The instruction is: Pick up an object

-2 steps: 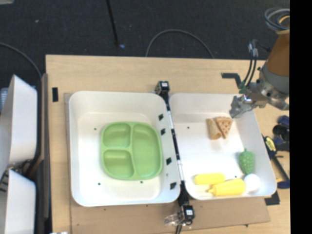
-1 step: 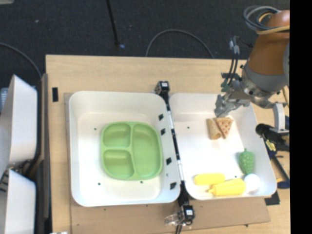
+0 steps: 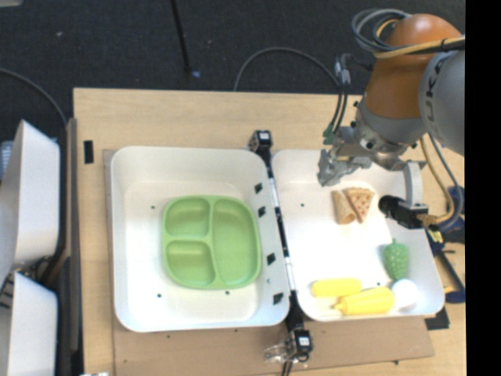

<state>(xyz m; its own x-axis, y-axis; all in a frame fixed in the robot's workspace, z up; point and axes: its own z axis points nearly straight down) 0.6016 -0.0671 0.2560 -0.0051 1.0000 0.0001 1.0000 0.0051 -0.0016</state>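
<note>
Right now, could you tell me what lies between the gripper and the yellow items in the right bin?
In the camera view, the waffle pieces lie just below the gripper; beyond them, bare white bin floor reaches the yellow items.

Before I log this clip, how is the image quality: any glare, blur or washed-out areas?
Camera view: lighting is even and soft, with faint shadows; the two shallow white bins are bright enough to lose surface detail; the small white ball nearly blends into the bin floor; the grey claw looks soft, its fingers unclear; the green sectioned plastic plate reads sharply.
</note>
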